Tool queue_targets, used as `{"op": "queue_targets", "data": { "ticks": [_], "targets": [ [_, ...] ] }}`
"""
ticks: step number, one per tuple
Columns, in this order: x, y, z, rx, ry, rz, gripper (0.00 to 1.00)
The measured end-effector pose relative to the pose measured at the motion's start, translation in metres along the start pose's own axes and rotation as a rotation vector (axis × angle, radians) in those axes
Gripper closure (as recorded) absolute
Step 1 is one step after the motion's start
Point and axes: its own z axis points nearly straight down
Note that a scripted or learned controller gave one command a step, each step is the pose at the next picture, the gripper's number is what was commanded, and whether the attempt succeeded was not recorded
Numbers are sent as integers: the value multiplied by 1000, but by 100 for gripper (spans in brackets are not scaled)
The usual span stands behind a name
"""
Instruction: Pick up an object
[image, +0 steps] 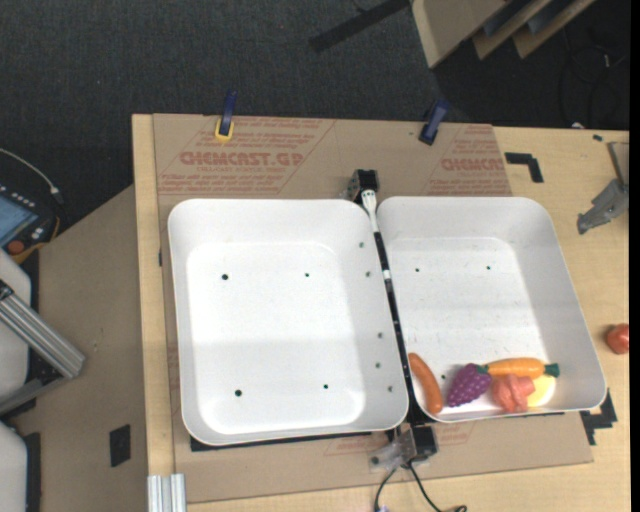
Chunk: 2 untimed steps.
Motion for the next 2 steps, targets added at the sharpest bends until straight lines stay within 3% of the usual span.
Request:
{"op": "queue_targets", "data": {
  "ticks": [1, 2],
  "targets": [
    [-2, -36, -126, -7, -3, -3, 0],
    [-1, -45, -192, -1, -1, -4, 0]
  ]
}}
